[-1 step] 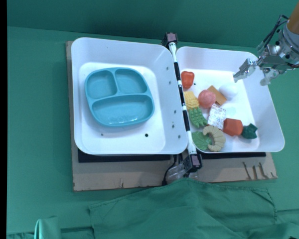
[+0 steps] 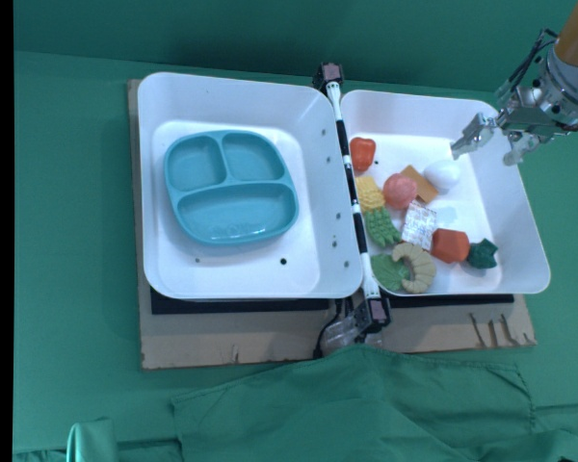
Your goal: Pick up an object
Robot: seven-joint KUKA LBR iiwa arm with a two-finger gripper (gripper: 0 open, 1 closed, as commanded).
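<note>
Left bin: a shallow white bin holding a teal divided plate with three compartments, lying flat.
Divider: a white strip with black marks where the two bins meet.
Right bin: a white bin holding a cluster of toy food, mostly toward its left and lower parts.
Items near the divider: a red strawberry-like piece at the top, a yellow corn piece below it, then a green leafy piece, and a tan ridged pastry on a green piece at the bottom.
Items in the middle: a pink ball, an orange wedge, a white egg, and a speckled white packet.
Items lower right: a red-orange block touching a dark green piece.
Gripper: above the bin's upper right area, fingers spread apart and holding nothing; the egg sits nearest, just to its left.
Risk: the egg looks smooth and round, so closing fingers could squeeze it out sideways. It also touches the orange wedge, which a descending finger could strike, nudging both away.
</note>
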